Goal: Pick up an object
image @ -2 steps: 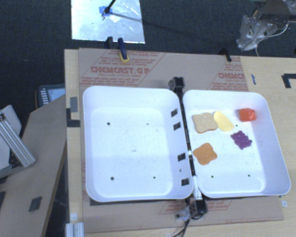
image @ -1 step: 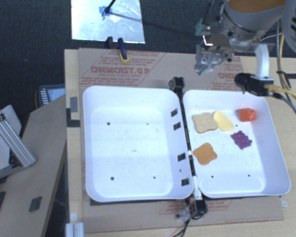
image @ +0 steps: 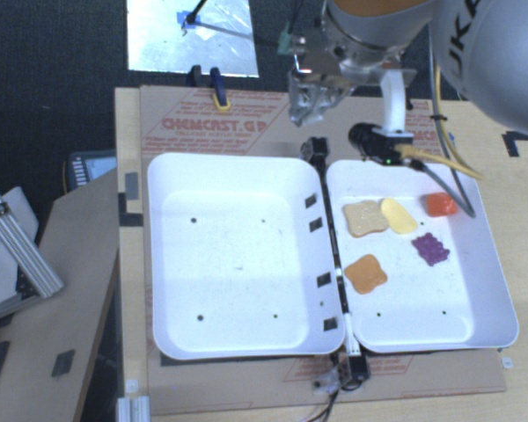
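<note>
Left bin (image: 172,262) sits on the bench, white, shallow, a few dark specks on its floor. Clamp (image: 218,90) with blue and yellow on the cardboard backing behind it. Divider strip (image: 327,236) with black clips runs between the two bins.

Gripper (image: 310,104) hangs high above the back edge of the bins, over the cardboard, well apart from any object; nothing is seen between its fingers. Whether it is wide or narrow cannot be told, the metal parts blur together.

Right bin (image: 422,323) holds all the pickable things, clustered in its back half: toast slice (image: 364,217), just beside it a yellow piece (image: 399,215), an orange flat piece (image: 365,273) nearer the front, a purple bunch (image: 432,249), a red-orange piece (image: 440,204) by the right wall.

Pick not yet begun, judging by this.

Risks: toast and yellow piece nearly touch, so a descent there may catch both or shove one aside. Flat pieces lie low, fingers may close above them and grab air. Red-orange piece hugs the wall, a finger could hit the rim.
</note>
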Controlling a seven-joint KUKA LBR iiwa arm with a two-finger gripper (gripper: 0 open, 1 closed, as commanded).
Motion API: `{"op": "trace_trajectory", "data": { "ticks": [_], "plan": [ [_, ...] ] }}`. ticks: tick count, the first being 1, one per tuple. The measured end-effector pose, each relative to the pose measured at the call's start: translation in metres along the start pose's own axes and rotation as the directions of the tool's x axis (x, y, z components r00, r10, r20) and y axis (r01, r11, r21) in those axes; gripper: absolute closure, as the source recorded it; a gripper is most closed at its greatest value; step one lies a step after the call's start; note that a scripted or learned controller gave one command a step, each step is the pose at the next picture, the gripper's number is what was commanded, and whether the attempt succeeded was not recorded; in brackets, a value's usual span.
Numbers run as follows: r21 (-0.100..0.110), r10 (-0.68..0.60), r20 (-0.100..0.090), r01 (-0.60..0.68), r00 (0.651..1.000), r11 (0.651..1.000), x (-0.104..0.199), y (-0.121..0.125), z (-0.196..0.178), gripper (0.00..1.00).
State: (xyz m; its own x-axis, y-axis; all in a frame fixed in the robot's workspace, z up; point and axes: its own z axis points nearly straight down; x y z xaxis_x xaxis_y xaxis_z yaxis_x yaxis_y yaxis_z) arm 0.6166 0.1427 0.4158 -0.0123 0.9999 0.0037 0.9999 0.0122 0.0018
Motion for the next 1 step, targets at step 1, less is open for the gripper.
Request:
{"op": "trace_trajectory", "data": {
  "ticks": [1],
  "plan": [
    [0.004, -0.001, 0.001, 0.001, 1.0, 1.0, 0.0983, 0.0068, 0.0477, 1.0]
  ]
}}
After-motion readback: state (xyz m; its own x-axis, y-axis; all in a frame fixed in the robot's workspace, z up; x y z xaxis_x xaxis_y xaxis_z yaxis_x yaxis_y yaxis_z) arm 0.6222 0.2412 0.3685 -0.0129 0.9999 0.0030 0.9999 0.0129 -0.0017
